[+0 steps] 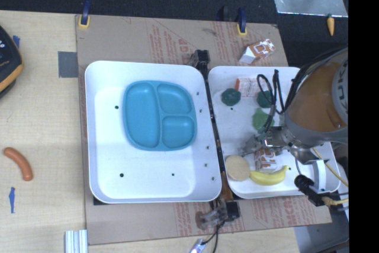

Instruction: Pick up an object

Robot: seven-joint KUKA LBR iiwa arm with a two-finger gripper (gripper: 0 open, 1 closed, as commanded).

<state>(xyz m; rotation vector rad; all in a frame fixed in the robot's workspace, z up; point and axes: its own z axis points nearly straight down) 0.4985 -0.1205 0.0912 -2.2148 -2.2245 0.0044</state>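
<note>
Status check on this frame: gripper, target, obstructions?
Gripper low in the right bin, over a small carton; grip unconfirmed. Banana and tan round piece crowd close beside it. Blue divided plate alone in the left bin.

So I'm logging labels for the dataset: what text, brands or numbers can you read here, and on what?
None can be read for certain.
Cardboard sheet: red printed lettering along its edges, too blurred.
Small carton outside the bins: orange and white print, too small.
Carton in the right bin: print blurred.
Packet beside the banana: print blurred.
</note>
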